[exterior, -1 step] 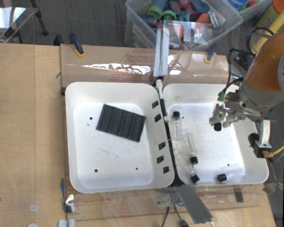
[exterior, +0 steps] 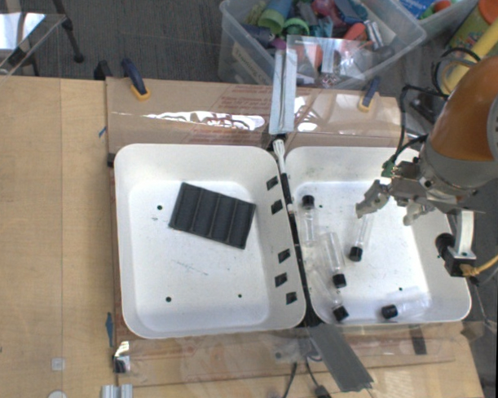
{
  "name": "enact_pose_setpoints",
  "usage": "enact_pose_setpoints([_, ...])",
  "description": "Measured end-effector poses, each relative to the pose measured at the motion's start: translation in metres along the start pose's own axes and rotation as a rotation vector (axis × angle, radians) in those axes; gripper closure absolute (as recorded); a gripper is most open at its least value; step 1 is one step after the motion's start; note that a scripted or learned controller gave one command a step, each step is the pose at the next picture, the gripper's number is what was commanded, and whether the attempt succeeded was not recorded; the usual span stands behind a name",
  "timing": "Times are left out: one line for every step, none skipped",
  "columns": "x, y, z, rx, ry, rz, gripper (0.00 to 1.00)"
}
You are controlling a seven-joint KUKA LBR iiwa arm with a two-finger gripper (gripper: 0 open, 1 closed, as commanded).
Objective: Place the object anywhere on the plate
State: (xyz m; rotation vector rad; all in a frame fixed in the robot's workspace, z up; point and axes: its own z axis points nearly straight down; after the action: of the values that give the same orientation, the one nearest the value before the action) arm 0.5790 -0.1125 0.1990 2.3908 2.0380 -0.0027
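Clear vials lie loose in the right bin point(exterior: 441, 311), with the tool point(exterior: 393, 206) open above them, gripping nothing.

Five small black-capped vials can be counted, the nearest point(exterior: 359, 239) just below the tool. They look light, rigid, slick and prone to rolling, so grip across the tube's middle. One dark ribbed plate point(exterior: 212, 215) sits in the left bin point(exterior: 139, 309).

Claw point(exterior: 393, 206) spread above right bin point(exterior: 441, 303), vials point(exterior: 332, 258) below, dark ridged plate point(exterior: 212, 215) left
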Motion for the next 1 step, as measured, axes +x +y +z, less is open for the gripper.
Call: enact_pose_setpoints([-0.0326, 0.0106, -0.0092, -0.003, -0.001, -0.148, 0.0])
